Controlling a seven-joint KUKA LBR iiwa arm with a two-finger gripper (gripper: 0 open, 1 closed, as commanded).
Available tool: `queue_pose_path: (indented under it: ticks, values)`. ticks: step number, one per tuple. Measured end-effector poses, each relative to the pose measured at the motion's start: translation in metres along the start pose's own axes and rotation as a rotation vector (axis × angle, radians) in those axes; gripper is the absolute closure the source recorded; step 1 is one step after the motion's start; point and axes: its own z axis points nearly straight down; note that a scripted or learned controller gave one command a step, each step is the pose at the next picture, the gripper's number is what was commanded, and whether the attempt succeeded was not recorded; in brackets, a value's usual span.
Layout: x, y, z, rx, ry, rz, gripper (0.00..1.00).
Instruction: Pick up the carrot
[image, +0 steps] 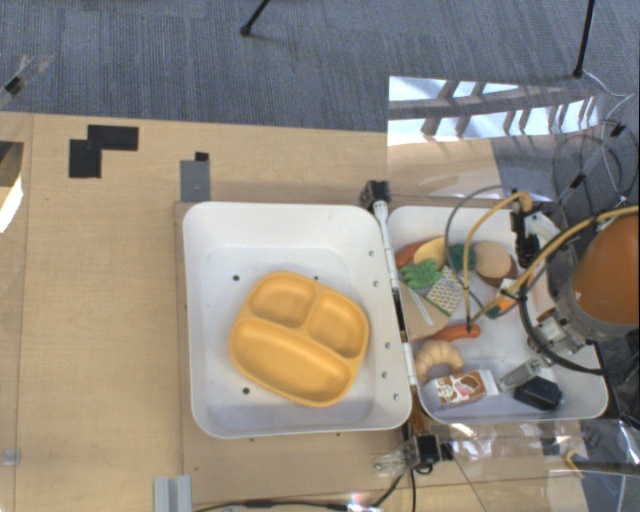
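The carrot (461, 331) is a small orange piece lying in the middle of the right bin (585, 405), just above a croissant (439, 354). The arm comes in from the right, its orange band (610, 280) over the bin's right side. The gripper (531, 385) sits low at the bin's front right corner, a grey and black end close to the bin floor. It is to the right of the carrot and nearer the front, apart from it. Nothing shows between its fingers.
The left bin (215, 250) holds a yellow divided plate (300, 338). Beside the carrot in the right bin lie a snack packet (462, 388), a green toy (422, 272), a checkered packet (446, 294), a banana (430, 249) and a brown round item (492, 260). Cables loop over the bin's far side.
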Motion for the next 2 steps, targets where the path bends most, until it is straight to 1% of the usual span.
queue_pose_path:
  ticks: [1,2]
  values:
    - [0.003,-0.019,0.0,-0.005,0.0,0.217,0.0]
    - [0.004,-0.024,-0.013,0.006,0.004,0.214,1.0]
